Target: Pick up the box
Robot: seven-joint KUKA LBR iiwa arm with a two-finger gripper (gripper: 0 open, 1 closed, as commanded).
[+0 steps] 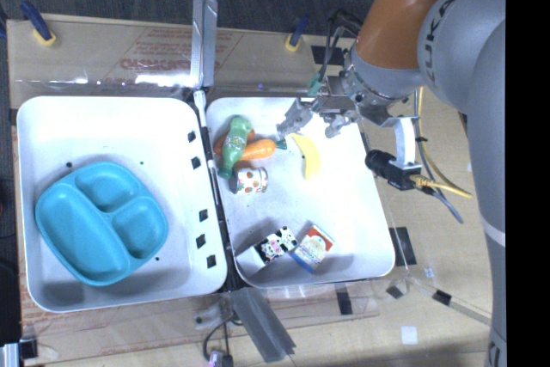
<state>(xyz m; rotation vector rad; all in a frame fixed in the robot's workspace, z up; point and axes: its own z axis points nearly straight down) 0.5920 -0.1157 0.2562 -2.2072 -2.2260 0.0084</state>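
The box (312,247), small with red, blue and white print, lies near the front edge of the right bin (365,211). A black-and-white patterned block (275,246) touches its left side. My gripper (310,127) hangs over the back part of the same bin, well away from the box. Its fingers are open, one fingertip (286,130) by the carrot's tip and the other above the banana's upper end. Nothing is held between them.
A yellow banana (308,157), an orange carrot (257,150), a green vegetable (234,142) and a small red-spotted cup (250,180) lie in the right bin's back half. The left bin (51,116) holds a blue divided plate (100,222). A black cable connector (391,168) hangs right of the gripper.
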